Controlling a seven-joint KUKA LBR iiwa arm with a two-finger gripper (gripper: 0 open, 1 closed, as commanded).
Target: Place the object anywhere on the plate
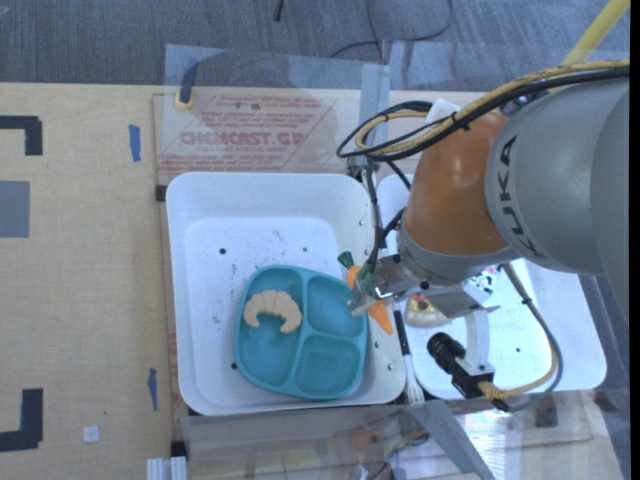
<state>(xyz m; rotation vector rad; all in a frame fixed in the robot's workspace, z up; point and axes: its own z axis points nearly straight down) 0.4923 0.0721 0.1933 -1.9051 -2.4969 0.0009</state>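
The hand (362,293), seemingly gripping a carrot (380,314) at the plate's (300,366) three o'clock rim, risks dropping it outside.

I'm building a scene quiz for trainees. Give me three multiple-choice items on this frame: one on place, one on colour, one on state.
1. Where does the croissant lie?
A. left compartment of the plate
B. right bin
C. bare bench

2. What colour is the plate?
A. red
B. teal
C. black

3. Where is the carrot?
A. lying in the plate's middle
B. at the plate's right rim, under the hand
C. on the floor

Key: 1 A, it sits in the large left section. 2 B, the divided plate is teal. 3 B, its orange tip shows beside the rim.
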